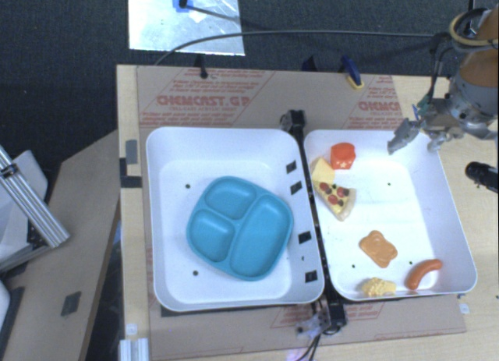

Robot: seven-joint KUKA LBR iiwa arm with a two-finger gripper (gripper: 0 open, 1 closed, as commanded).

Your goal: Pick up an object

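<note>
Camera view shows the gripper [419,135] with fingers spread and nothing between them, above the right bin's [452,196] far rim. Nearest inside sits a red toy block [342,156], likely light, rigid, slightly slick; pinch its flat opposite sides.

Grey arm with an orange band

The arm [473,79] is rounded grey metal, ringed by an orange band (partly cut by the frame edge) above the wrist, with dark cables alongside and a grey two-finger gripper [419,136] below.
</note>
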